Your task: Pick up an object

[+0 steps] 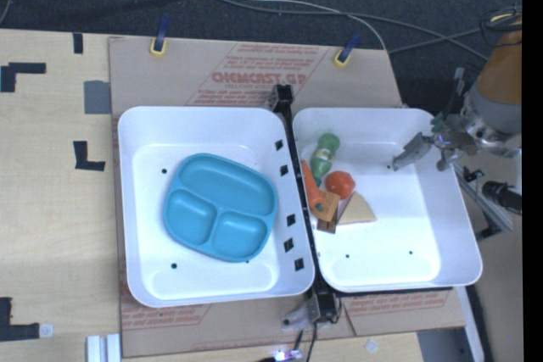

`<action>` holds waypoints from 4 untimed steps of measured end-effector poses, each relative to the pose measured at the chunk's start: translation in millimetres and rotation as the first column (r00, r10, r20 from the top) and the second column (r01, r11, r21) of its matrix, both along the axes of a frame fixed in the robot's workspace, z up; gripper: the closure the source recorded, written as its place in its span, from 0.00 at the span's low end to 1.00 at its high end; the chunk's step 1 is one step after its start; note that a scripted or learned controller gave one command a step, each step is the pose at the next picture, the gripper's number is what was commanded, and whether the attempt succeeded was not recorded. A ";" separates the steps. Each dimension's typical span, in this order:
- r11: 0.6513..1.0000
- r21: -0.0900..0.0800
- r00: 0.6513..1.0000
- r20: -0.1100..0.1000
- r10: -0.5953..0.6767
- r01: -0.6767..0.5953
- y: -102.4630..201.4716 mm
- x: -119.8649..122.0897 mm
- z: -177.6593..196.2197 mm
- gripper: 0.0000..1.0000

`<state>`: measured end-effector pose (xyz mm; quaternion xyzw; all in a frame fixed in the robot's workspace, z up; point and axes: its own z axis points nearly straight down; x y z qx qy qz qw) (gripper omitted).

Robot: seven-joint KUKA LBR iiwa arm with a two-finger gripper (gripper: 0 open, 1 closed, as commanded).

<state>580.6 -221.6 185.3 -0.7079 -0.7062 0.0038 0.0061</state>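
In the right bin (424, 263), a small pile of toy food lies against the left wall: a green bottle (323, 153), a red tomato (339, 183), an orange carrot (312, 191), a brown block (327, 214) and a tan wedge (357, 210). My gripper (418, 163) hangs over the bin's upper right part, well to the right of the pile. Its fingers are spread open and hold nothing. The grey wrist and orange band rise toward the right edge.
The left bin (136, 182) holds a blue compartment plate (221, 206). A black divider with clips (293, 182) runs between the bins. Cables cross the dark floor at the back. Two yellow clamps (158, 45) pin the cardboard sheet.
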 end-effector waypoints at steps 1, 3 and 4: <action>1.000 -0.003 1.000 0.011 0.004 -0.004 0.5 2.9 6.8 0.00; 1.000 -0.006 1.000 0.012 0.005 -0.005 4.9 -6.7 -101.1 0.00; 1.000 -0.005 1.000 0.013 0.004 -0.004 4.6 -6.0 -99.7 0.00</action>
